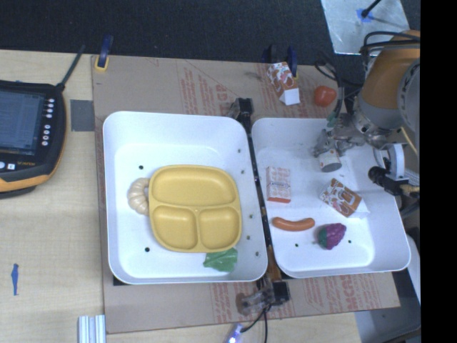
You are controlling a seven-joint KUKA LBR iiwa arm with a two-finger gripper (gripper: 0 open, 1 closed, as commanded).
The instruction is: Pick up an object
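The gripper (330, 148) hangs at the right bin's (385, 261) twelve o'clock edge, its finger state impossible to tell, over a small grey cylinder (330, 163), likely its target; a sausage (293, 224) lies toward six o'clock

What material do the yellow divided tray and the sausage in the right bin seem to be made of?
The yellow divided tray looks like moulded plastic, matte with a soft sheen on its smooth rounded rims. The sausage is probably a plastic or rubber toy: its colour is uniform and slightly glossy.
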